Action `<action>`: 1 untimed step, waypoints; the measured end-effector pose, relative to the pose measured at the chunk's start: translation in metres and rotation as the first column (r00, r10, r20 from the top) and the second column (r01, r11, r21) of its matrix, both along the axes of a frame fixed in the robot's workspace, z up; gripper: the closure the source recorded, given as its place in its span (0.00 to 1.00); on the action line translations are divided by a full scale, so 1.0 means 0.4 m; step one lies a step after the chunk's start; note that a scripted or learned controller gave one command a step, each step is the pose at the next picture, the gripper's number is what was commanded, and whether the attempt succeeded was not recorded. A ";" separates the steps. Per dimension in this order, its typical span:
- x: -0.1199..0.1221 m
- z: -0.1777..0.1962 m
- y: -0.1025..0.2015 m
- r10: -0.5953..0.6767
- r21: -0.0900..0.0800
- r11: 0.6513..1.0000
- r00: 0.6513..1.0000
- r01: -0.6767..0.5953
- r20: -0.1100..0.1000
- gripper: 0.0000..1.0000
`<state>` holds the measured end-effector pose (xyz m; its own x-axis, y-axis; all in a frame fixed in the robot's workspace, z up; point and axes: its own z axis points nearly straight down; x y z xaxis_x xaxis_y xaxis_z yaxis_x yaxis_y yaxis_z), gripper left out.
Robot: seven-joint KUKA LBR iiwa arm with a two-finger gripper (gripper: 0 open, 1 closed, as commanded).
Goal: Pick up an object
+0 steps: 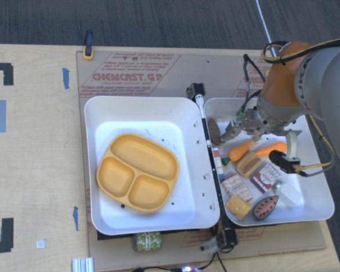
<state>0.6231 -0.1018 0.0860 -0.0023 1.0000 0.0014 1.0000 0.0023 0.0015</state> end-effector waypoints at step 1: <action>-0.149 0.001 0.003 -0.002 -0.001 1.000 1.000 0.002 0.000 0.00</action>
